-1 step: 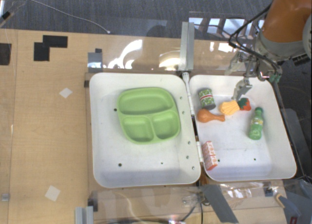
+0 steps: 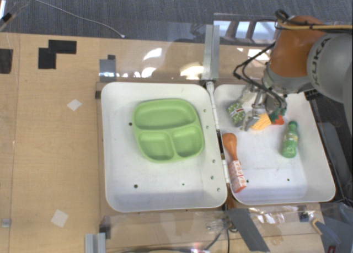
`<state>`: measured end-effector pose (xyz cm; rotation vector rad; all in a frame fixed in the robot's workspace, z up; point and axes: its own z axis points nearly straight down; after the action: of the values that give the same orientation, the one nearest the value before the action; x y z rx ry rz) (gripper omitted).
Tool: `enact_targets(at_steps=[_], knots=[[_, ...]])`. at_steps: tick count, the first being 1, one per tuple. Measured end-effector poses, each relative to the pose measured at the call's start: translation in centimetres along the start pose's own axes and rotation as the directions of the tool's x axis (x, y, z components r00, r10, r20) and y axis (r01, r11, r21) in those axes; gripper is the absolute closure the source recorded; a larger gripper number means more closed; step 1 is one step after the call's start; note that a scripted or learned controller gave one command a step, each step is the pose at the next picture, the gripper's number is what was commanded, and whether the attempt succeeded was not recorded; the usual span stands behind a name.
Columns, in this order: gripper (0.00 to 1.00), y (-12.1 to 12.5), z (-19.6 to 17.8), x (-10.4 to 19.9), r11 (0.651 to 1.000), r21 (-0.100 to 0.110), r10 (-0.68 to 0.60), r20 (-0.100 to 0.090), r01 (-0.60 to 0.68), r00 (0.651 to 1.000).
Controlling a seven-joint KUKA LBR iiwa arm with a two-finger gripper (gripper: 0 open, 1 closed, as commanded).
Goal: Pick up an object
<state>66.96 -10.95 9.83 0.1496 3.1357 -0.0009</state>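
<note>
Presently the gripper (image 2: pixel 258 115) hangs low in the right bin (image 2: pixel 309 188) over the yellow toy (image 2: pixel 261 122); finger state cannot be told.

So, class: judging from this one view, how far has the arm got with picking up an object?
Done: the claw is down in the right bin, over the yellow toy. In hand: nothing visibly held. Left: grasp and lift; the green bottle and brush lie untouched.

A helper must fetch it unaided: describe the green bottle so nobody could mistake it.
Find the right-hand white bin. Along its right side, below the arm, lies the green bottle, apart from the clutter under the gripper. It alone is bright green all over and stands clear.
</note>
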Motion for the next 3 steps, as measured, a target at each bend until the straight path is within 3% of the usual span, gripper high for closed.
enact_targets(at_steps=[1,2,3], knots=[[1.00,0.2,-1.4,-0.4,1.000,0.000,-0.005,0.017,0.005,1.000],[1.00,8.5,-9.2,1.4,0.979,-0.007,0.203,0.012,-0.203,0.979],[1.00,8.4,-10.1,8.2,0.995,-0.002,-0.103,0.006,0.103,0.995]])
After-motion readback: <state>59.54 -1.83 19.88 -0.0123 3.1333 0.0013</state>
